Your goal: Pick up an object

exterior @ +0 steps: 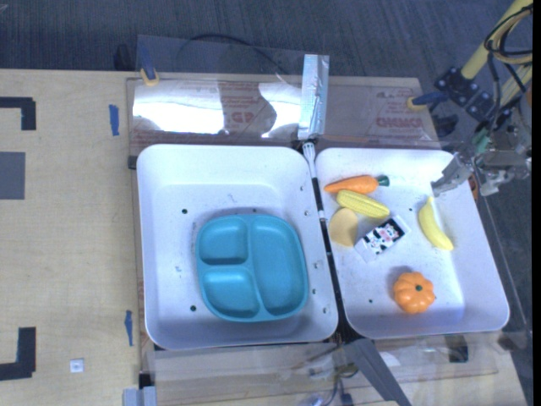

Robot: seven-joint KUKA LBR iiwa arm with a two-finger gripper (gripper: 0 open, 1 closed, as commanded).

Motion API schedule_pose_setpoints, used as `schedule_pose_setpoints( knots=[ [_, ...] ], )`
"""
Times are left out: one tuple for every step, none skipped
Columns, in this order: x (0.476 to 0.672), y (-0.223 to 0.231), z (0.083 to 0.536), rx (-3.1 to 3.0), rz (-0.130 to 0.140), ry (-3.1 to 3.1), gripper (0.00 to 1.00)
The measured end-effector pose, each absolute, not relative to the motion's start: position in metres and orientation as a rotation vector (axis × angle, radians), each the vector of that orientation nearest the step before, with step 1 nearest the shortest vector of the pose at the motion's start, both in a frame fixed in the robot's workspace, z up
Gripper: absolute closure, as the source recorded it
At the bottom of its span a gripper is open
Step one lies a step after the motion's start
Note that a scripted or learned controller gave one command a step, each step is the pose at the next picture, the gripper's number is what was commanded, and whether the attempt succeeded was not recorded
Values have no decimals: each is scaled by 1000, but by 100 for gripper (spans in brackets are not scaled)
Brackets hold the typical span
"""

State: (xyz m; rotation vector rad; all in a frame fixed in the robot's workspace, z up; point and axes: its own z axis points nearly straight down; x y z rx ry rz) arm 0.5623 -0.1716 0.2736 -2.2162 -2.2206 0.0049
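Near edge of the bench: two shallow white bins side by side. Right bin, nearest item: a small orange pumpkin, lying toward the near rim, well apart from the gripper. Next back, toward the bin's middle: a small black-and-white patterned block, with a pale yellow rounded piece just beside it on the side of the bin divider. A yellow banana lies along the bin's right side, its far tip close below the gripper and nearest to it of all the items; contact cannot be told. Farther back: a yellow corn cob, lying at a slant, and just behind it an orange carrot with a green tip, pointing toward the far right. Left bin: holds one teal divided tray with three compartments, set toward the near middle, nothing seen in its compartments. Gripper: enters at the far right corner of the right bin, above the bin's rim, a grey metal part slanting down toward the banana. Fingers: too blurred and small to tell whether spread or closed; no item seen between them. Behind the bins: a shiny clear sheet over brown cardboard.
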Motion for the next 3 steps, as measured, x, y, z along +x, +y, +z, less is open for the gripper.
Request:
schedule_pose_setpoints(
  knots=[
    [562,-199,174,-2299,12,-2126,0],
    [568,-201,96,-2300,-10,-2135,0],
    [568,-202,101,-2299,-3,-2134,100]
  ],
)
